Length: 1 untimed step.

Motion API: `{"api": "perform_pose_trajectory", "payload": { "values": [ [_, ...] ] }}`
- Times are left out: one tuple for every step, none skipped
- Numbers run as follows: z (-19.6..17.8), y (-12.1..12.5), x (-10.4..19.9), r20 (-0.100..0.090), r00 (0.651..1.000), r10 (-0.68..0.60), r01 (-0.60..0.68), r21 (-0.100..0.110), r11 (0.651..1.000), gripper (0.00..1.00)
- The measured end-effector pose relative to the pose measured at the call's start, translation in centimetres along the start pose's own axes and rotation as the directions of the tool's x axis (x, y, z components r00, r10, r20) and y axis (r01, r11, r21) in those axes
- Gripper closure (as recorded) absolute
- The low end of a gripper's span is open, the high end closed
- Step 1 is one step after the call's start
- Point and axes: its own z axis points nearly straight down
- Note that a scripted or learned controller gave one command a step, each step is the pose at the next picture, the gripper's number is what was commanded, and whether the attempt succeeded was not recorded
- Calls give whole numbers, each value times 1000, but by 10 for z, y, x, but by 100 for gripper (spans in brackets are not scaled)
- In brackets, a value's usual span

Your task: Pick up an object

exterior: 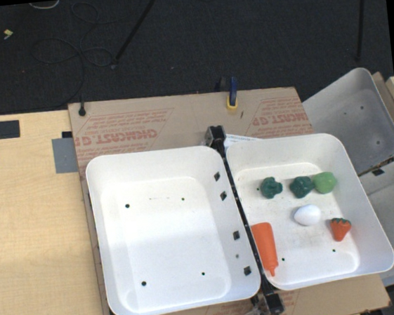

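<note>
Right bin (354, 171) holds carrot (265, 247), egg (307, 215), strawberry (340, 228), three green pieces (299, 186).

2 white bins: left bin (110, 198), right bin (354, 171). 6 items total, all in the right bin. 2 dark green broccoli-like pieces (270, 188) (300, 187), 1 light green round piece (325, 182), 1 white egg (307, 215), 1 orange carrot (265, 247), 1 red strawberry (340, 229). 1 blue-and-yellow clamp (231, 93) at the cardboard's far edge.
</note>
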Motion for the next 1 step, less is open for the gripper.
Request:
{"api": "perform_pose_trajectory", "payload": {
  "values": [
    [1, -3, -22, 2, 1000, 3, -3, 0, 1000, 100]
  ]
}}
